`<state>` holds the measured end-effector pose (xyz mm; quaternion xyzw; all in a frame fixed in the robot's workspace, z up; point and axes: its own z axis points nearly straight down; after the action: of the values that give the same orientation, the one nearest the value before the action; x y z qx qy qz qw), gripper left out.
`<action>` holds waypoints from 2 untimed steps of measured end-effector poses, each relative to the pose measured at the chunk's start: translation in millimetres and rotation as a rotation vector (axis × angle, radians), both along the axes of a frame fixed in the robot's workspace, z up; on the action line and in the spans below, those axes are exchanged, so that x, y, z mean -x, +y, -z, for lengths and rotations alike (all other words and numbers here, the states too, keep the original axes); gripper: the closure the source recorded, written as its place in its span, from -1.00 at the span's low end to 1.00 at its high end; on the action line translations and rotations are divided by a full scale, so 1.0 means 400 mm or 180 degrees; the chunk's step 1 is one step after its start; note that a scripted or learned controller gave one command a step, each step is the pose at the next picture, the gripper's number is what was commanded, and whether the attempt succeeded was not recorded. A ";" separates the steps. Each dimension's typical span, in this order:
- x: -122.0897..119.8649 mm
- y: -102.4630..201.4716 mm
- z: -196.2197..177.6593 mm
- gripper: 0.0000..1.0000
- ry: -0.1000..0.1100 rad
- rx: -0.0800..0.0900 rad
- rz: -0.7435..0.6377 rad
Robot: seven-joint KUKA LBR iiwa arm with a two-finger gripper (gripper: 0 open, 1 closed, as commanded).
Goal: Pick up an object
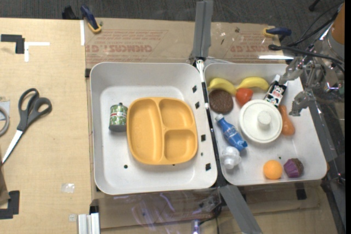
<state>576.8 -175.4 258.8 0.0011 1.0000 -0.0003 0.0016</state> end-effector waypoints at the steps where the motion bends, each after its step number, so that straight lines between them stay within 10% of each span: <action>1: 0.013 0.151 0.404 -1.00 -0.0026 -0.0006 0.0601; 2: -0.189 0.060 0.358 -1.00 -0.0014 -0.0002 0.1605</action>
<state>652.2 -151.4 115.5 0.2506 0.9681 -0.0004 0.0038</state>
